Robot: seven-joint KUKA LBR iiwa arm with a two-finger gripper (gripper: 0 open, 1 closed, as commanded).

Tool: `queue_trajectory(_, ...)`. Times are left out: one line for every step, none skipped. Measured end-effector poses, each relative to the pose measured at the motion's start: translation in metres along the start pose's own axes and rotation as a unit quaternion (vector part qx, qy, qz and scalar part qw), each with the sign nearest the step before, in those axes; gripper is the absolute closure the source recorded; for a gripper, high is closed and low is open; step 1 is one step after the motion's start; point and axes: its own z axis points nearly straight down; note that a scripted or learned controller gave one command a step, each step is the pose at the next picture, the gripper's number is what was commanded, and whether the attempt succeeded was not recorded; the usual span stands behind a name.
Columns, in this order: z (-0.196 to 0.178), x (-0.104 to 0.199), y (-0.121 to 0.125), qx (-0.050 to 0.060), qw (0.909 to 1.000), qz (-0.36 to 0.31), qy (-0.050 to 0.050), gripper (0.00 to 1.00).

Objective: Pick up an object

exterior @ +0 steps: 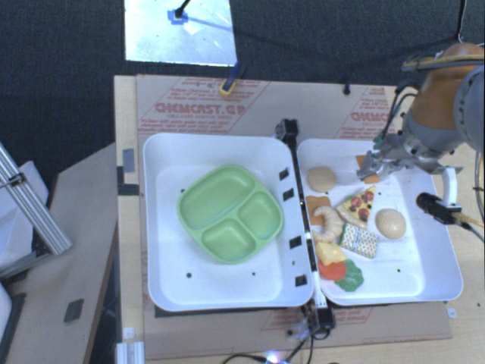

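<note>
Toy foods crowd the right bin (436,279): a pizza slice (358,205) with red and green toppings, a tan bun (321,178), a pale egg-like ball (391,223), a shrimp (327,220), a checkered wafer (358,240). An orange piece (370,177) lies right under the end effector (377,165); whether its tips are spread, I cannot tell. A green divided plate (229,213) sits in the left bin (163,279).
</note>
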Motion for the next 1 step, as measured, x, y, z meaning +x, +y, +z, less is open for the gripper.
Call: queue_trajectory(-0.0455, -0.0056, -0.0042, 0.000, 1.0000, 0.000, 0.000, 1.00)
